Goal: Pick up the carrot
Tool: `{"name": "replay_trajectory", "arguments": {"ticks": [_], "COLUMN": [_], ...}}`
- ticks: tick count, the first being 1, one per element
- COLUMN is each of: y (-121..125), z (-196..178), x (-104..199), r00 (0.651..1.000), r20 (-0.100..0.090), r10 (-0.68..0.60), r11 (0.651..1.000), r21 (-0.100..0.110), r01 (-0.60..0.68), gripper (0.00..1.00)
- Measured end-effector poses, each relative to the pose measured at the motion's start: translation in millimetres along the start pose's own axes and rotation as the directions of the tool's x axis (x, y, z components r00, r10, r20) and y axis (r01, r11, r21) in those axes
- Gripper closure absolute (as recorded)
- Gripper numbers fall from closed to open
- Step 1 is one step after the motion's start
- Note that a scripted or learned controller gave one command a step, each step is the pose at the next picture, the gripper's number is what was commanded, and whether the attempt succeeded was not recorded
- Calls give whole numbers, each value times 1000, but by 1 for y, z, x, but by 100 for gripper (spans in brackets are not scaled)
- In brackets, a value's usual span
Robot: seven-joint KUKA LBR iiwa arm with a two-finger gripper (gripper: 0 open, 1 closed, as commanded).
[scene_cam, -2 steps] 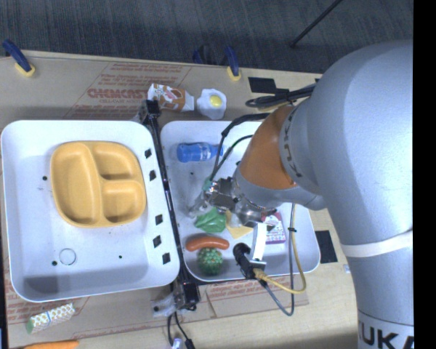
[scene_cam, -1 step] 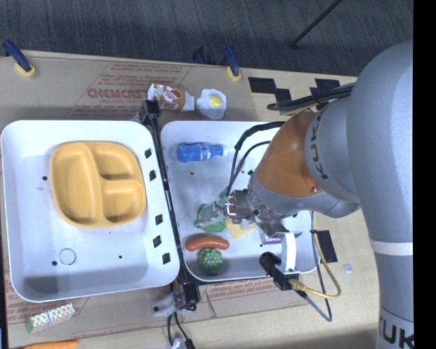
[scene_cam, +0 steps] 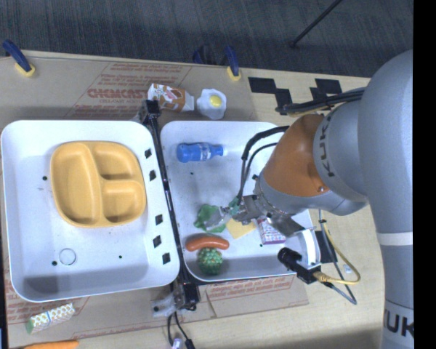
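- Brown cardboard (scene_cam: 94,86) covers the bench under two white bins; blue clamps (scene_cam: 18,58) pin its far edge, and I see dark carpet beyond.
- The left bin (scene_cam: 29,267) holds a yellow tray (scene_cam: 98,182).
- In the right bin (scene_cam: 196,133), the carrot (scene_cam: 206,243) lies near the front wall, touching a green ball (scene_cam: 210,262).
- The gripper (scene_cam: 236,211) sits near the carrot, by a green toy (scene_cam: 209,217).

The arm (scene_cam: 392,158) is grey, with an orange band (scene_cam: 294,162), black cables (scene_cam: 256,151) and white "KUKA" lettering (scene_cam: 397,327).
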State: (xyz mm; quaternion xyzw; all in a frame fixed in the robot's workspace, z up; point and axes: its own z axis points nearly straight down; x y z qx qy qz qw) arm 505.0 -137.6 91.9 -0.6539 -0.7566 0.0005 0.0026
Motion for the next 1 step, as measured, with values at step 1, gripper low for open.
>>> {"name": "replay_trajectory", "arguments": {"ticks": [1], "y": [1], "z": [1], "x": [11], "r00": [1000], "r20": [-1], "r10": [-23], "r11": [1000], "r21": [2], "r01": [23], "gripper": [0]}}
